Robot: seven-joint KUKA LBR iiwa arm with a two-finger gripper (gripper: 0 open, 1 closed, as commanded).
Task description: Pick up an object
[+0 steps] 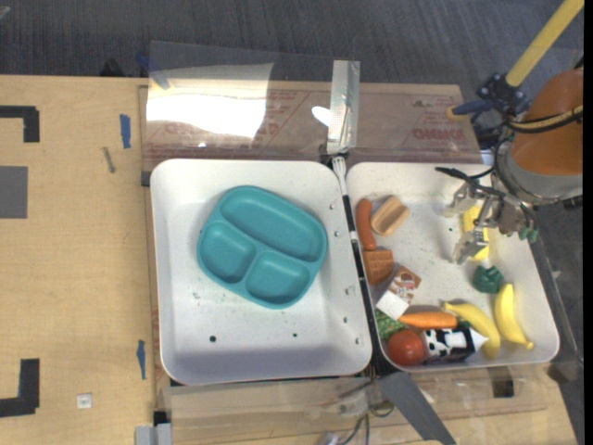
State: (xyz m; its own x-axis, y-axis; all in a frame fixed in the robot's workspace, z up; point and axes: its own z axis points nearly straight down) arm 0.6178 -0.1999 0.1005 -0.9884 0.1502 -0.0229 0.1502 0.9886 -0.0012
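- We note the left bin (176, 341) on the worktop (65, 248) carries a teal divided plate (263, 245), lying flat near its middle.
- We find the task's candidates in the right bin (547, 336): a sausage (364, 222) and bread roll (389, 215) near the divider, and a carrot (428, 320), tomato (406, 346) and two bananas (508, 315) along the near edge.
- We judge these to be light, rigid plastic toys with smooth, somewhat slippery skins; a banana is best taken across its narrow middle.
- The claw (474, 237) hangs low over the right bin's far right part, above a small yellow piece (476, 219) and just beyond a green piece (486, 277).
- Its fingers point downward and stand apart, with nothing visibly clamped between them.
- The arm (547, 137) enters from the right, its wrist roughly vertical.
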